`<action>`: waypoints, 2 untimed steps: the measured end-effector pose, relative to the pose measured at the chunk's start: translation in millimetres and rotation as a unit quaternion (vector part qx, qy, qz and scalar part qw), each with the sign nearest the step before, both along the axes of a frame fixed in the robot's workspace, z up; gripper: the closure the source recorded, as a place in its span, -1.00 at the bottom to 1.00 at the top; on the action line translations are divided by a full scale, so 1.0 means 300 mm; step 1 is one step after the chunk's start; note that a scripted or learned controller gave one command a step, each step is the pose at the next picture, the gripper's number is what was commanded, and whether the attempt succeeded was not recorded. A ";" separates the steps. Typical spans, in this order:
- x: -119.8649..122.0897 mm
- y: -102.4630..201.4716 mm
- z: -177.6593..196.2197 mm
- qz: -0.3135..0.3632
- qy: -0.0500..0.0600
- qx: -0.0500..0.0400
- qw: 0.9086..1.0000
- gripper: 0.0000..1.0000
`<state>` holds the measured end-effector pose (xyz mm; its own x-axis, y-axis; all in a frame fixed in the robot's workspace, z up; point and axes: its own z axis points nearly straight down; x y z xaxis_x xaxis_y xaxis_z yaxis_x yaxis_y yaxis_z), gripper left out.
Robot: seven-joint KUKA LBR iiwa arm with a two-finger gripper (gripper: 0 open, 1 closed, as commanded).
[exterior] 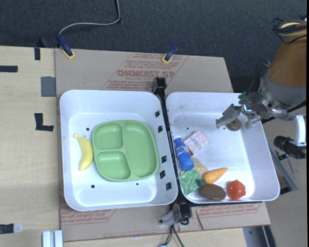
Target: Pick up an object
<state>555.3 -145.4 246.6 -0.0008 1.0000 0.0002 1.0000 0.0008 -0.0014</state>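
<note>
Over the right bin's (257, 153) far corner, the spread tool (236, 118) hangs well apart from the carrot (215, 175).

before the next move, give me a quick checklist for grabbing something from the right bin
1. Claw over the right bin: ok, near its upper right edge.
2. Claw empty: cannot tell, something brownish sits at its tip.
3. Targets present: ok, bottle, carrot, tomato, potato lie at the bin's lower left.
4. Claw lined up over a target: not ok, the pile lies lower and to the left of it.
5. Targets separated: not ok, they crowd together.
6. Left bin out of the way: ok, tray and banana lie there.
</note>
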 end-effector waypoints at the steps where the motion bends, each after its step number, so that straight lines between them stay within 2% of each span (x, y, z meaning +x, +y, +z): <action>1: -0.203 -0.064 -0.212 0.000 0.001 0.000 1.000 -1.00; 2: -0.229 0.085 -0.529 -0.001 -0.006 -0.002 1.000 -1.00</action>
